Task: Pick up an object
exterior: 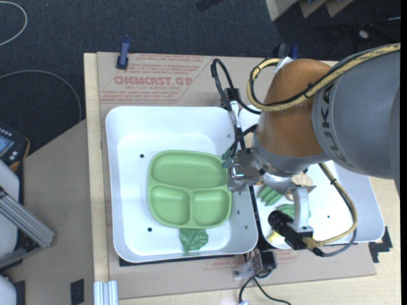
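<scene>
Green divided plate point(189, 188) (three compartments) apparently flat in left bin point(127, 170).

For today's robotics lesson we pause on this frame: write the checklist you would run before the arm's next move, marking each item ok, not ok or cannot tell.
1. Green tray lies flat in the left bin: ok.
2. Small green item beside the tray's near edge is reachable: ok.
3. Gripper sits at the tray's right rim: ok.
4. Something between the fingers: cannot tell.
5. Right bin contents visible: not ok, the arm covers most.
</scene>
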Tool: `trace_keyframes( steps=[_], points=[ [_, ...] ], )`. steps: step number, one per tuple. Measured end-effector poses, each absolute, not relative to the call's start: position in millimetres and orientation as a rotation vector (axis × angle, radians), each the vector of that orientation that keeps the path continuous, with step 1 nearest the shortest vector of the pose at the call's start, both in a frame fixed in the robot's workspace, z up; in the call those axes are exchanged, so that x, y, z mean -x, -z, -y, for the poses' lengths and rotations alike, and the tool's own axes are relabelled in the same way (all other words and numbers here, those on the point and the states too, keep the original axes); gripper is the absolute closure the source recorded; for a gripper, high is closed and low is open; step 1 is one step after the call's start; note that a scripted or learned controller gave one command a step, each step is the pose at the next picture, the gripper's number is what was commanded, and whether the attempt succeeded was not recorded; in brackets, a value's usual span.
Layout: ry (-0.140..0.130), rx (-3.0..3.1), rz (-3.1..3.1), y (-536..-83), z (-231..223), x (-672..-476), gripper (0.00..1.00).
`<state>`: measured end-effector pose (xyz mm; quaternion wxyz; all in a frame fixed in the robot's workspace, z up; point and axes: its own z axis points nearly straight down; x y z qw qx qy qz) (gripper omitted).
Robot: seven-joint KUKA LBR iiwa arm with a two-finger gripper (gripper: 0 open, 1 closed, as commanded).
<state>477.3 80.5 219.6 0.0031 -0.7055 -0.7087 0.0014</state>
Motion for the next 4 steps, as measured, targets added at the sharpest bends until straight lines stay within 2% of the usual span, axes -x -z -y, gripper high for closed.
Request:
trace_keyframes(
  steps=[1,2,3,4],
  points=[
    [0.023,2.233,2.229,-367.3,-40.9,-505.8,1.00],
    [-0.012,2.224,2.211,-280.3,-3.2,-524.9,1.00],
    [-0.010,2.211,2.219,-207.5,-48.9,-511.3,1.00],
    [0.001,2.221,2.222,-222.4,-46.5,-513.8,1.00]
  ],
)
